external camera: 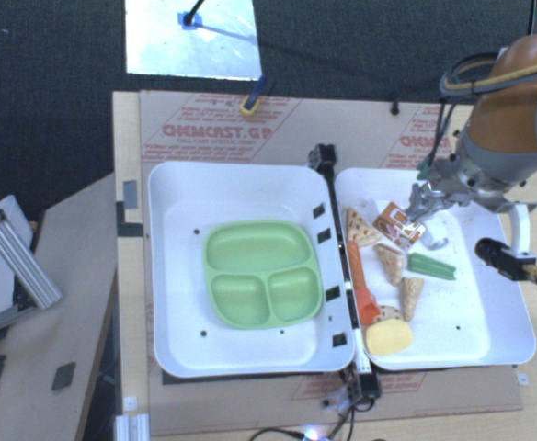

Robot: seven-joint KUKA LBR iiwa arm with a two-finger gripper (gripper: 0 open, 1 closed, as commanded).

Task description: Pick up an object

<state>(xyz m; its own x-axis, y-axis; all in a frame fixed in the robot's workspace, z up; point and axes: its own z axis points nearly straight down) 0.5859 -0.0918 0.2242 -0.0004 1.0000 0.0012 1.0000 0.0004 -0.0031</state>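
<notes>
My gripper (pixel 422 200) over the right bin (pixel 503 338)
It hangs just above the small orange box (pixel 399 225); grip state unclear.

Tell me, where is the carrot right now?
The carrot lies in the right bin, along its left wall by the divider. A pizza slice sits just above it and a yellow round piece just below.
</notes>
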